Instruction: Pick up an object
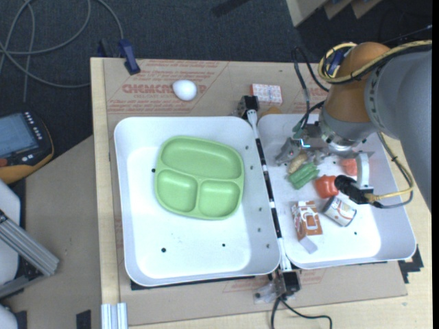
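My gripper [299, 151] is low in the right bin [384, 242], near its back left part. Just below it lies a green object [302, 177], with a small tan piece [295, 164] between the two. To the right are an orange-red object [326, 186] and a red piece [350, 166] partly hidden by the wrist. A white and red can [340, 212] and a brown and white packet [306, 220] lie nearer the front. I cannot make out whether anything is in the gripper.
The left bin [137, 238] holds a green divided plate [199, 177]. On the bench behind the bins lie a white egg-shaped object [184, 89] and a small patterned box [266, 92]. A blue clamp [127, 56] sits at the back left corner.
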Controlling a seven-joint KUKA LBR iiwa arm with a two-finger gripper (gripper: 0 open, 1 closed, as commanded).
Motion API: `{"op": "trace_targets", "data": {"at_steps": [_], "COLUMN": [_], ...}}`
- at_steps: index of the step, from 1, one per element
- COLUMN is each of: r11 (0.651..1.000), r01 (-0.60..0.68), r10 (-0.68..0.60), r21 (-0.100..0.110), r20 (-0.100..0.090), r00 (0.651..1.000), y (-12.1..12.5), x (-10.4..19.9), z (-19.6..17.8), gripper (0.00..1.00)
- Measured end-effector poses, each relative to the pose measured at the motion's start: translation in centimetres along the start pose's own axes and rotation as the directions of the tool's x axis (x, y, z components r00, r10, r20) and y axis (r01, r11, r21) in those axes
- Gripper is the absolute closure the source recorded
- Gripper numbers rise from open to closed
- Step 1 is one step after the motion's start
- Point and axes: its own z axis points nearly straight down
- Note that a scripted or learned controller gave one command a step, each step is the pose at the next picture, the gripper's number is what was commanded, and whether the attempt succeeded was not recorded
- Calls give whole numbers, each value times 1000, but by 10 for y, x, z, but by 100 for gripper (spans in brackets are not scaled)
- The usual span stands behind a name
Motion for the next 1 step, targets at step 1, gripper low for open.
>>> {"op": "trace_targets", "data": {"at_steps": [1], "r11": [1000], "r01": [0], "r10": [0], "r21": [-4], "r20": [2], "r00": [1000], "y": [42], "x": [-8], "z": [-1], "gripper": [0]}}
